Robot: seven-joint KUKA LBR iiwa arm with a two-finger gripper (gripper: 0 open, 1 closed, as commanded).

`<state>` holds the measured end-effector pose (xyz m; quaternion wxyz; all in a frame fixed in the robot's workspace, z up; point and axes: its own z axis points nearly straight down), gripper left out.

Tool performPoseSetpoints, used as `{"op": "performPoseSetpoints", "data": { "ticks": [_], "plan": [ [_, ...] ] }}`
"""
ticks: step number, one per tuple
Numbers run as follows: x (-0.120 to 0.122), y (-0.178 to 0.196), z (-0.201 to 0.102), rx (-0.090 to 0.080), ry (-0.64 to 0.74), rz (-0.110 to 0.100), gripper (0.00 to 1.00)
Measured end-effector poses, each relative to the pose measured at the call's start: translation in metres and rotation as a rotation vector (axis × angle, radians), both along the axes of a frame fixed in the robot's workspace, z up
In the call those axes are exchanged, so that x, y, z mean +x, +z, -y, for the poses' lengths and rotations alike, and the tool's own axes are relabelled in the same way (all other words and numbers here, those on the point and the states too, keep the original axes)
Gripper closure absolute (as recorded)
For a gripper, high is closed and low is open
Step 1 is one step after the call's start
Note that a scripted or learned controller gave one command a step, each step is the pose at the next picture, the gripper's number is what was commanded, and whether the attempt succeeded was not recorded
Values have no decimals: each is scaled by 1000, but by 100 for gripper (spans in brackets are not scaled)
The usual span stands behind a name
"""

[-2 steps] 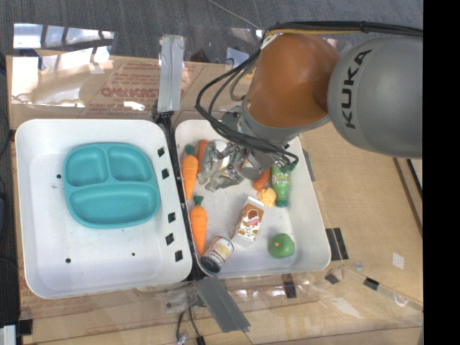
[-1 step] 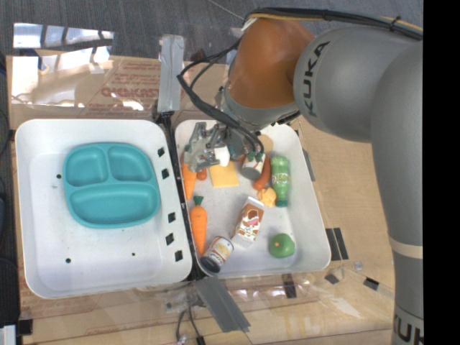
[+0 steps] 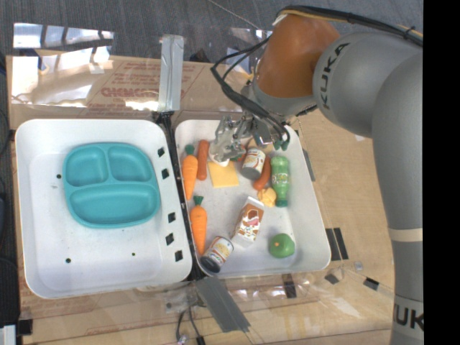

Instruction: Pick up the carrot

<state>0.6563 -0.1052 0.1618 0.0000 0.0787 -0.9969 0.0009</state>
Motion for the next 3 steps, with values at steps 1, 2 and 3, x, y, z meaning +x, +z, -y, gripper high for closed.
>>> {"op": "performPoseSetpoints", "data": {
  "ticks": [1,2,3],
  "plan": [
    [0,26,-13,2,-225,6,100],
    [2,37,-14,1,-220,11,100],
    [-23,30,-63,2,151,-1,100]
  ]
}}
